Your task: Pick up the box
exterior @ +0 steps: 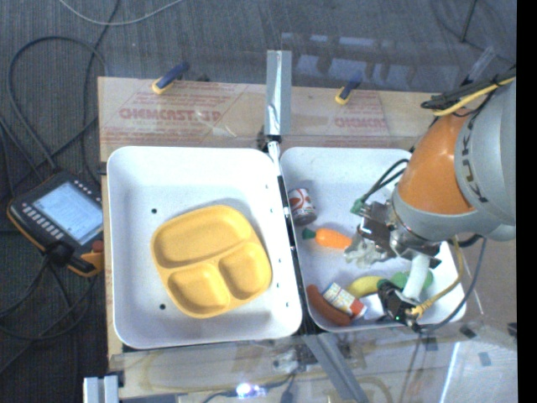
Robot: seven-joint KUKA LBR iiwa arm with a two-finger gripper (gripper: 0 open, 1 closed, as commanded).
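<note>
Arm (pixel 457 170): grey metal with a glossy orange band, reaching in from the right over the right bin.
Hand (pixel 367 246): dark, cluttered with cables, poised over the right bin just right of the carrot; whether it is apart or together cannot be told.
Box (pixel 340 295): small, rectangular, pale printed card, lying flat near the front edge of the right bin, between the sausage and the banana, apart from the hand.
Left bin (pixel 134 183): shallow, white, smooth plastic with rounded corners.
Tray (pixel 211 259): yellow moulded plastic, three compartments, rounded outline, lying slantwise in the left bin.
Right bin (pixel 336 164): same white shallow form, beside the left bin.
Can (pixel 300 205): small cylinder, red and white label, on its side by the right bin's left wall.
Carrot (pixel 330 239): orange, tapered, green at its left end.
Banana (pixel 366 285): yellow, curved, right of the box.
Sausage (pixel 325 306): reddish-brown, elongated, at the front left of the box.
Counter (pixel 193 116): flat tan board with faded red print, bearing both bins.
</note>
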